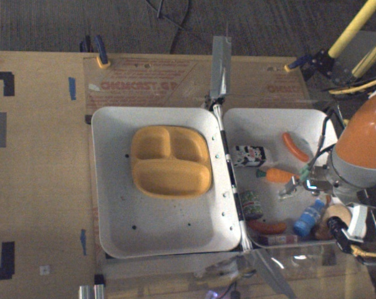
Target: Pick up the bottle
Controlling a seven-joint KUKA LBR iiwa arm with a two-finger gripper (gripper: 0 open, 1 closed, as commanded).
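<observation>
Blue bottle [309, 217], lying tilted near the front wall of the right bin [253, 120], just below and right of the gripper [292, 188]. Gripper fingers [286, 192] hang over the bin floor with nothing between them; whether they are spread or closed cannot be told at this slant. Orange carrot-like piece [276, 175] lies just left of and above the fingers, near them. Red sausage-shaped item [268, 227] lies below and left of the fingers, beside the bottle's lower end. Dark can [250, 204] rests further left, against the wall shared with the left bin [106, 185]. Black-and-white carton [249, 155] sits above and left of the fingers; an orange-red hot dog [295, 146] lies above them. Yellow divided tray [171, 161] occupies the left bin, well apart from the fingers.
</observation>
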